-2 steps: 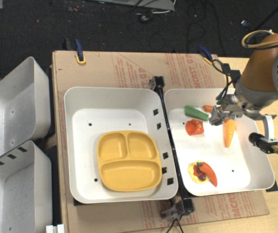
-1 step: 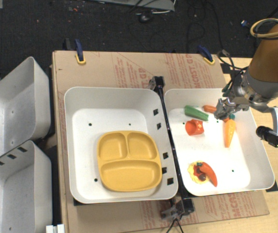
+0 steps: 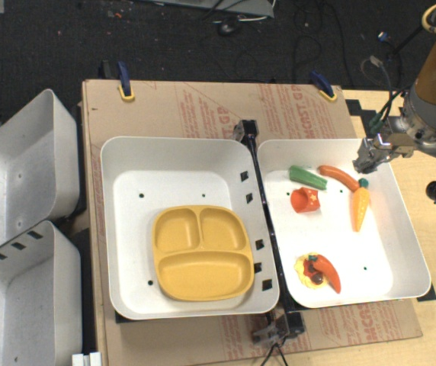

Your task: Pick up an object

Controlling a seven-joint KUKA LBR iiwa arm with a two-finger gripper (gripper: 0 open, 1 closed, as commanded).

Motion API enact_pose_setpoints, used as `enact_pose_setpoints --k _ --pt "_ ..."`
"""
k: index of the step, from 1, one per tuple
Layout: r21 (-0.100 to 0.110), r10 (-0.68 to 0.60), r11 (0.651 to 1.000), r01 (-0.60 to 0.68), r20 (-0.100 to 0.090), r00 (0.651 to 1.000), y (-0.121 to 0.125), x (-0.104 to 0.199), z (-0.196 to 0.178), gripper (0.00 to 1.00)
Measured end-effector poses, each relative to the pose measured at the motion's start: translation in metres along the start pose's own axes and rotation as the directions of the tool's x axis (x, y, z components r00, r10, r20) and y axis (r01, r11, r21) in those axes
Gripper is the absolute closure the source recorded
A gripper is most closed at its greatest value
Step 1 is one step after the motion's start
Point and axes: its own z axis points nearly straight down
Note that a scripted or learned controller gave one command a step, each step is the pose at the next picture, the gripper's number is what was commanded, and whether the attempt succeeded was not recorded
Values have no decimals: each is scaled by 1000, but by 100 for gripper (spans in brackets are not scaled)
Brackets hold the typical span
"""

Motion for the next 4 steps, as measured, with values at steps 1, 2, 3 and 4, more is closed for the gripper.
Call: enact_pose_setpoints --k 1,2,3,4 --pt "7 -6 1000 6 -4 1000 -1 54 9 100" --pt "9 -6 1000 6 -4 1000 -11 112 23 100" --pt "10 -6 1000 6 -4 1000 -29 162 37 100" --pt "10 -7 1000 7 -4 1000 -47 223 40 100"
